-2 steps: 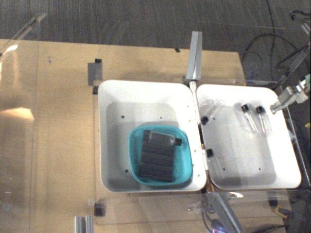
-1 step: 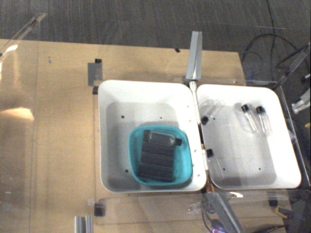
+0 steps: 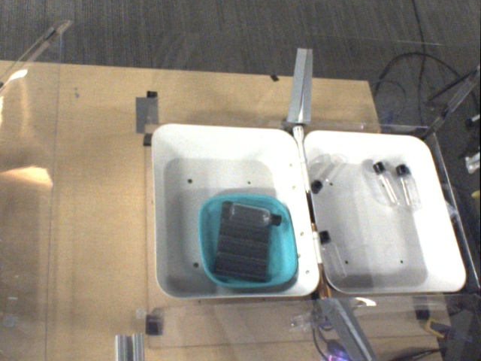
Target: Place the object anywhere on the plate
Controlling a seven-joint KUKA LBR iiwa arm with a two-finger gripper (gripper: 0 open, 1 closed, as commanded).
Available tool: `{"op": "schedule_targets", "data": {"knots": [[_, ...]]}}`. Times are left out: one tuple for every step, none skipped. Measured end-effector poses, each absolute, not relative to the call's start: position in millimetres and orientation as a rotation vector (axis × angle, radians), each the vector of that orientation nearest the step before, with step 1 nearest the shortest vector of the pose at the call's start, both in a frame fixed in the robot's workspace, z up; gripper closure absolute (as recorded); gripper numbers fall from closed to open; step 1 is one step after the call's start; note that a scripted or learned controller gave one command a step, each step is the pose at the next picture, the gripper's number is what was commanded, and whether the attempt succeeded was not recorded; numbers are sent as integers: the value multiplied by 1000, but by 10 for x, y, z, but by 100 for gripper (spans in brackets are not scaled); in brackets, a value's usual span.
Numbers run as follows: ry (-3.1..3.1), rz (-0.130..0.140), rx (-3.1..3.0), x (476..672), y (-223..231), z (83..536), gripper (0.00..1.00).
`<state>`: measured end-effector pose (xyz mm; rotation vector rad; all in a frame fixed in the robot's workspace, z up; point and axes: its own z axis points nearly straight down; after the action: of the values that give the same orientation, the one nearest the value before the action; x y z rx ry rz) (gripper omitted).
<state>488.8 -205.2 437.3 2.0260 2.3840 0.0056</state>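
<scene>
A teal square plate (image 3: pixel 286 256) sits in the front right part of the left bin (image 3: pixel 174 201). On the plate lies a dark ridged block (image 3: pixel 242 251). A clear vial with a black cap (image 3: pixel 252 214) lies across the block's far end, also on the plate. In the right bin (image 3: pixel 421 265) two clear vials with black caps (image 3: pixel 383 180) (image 3: pixel 408 186) lie side by side near the back. Another clear vial (image 3: pixel 325 168) lies faintly visible by that bin's left wall.
A grey metal post (image 3: pixel 301 85) stands behind the seam between the bins. Small black brackets (image 3: pixel 151 116) sit on the wooden bench beside the left bin. Cables (image 3: pixel 421 74) run at the back right, and a metal fixture (image 3: pixel 342 328) stands at the front.
</scene>
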Motion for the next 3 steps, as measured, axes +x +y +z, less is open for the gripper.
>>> {"op": "schedule_targets", "data": {"knots": [[2385, 10, 2007, 4916, -2039, 4503, 100], [2611, 4, 1725, 4889, -2052, 4378, 100], [2786, 2, 1422, 5135, -2049, 4378, 100]]}}
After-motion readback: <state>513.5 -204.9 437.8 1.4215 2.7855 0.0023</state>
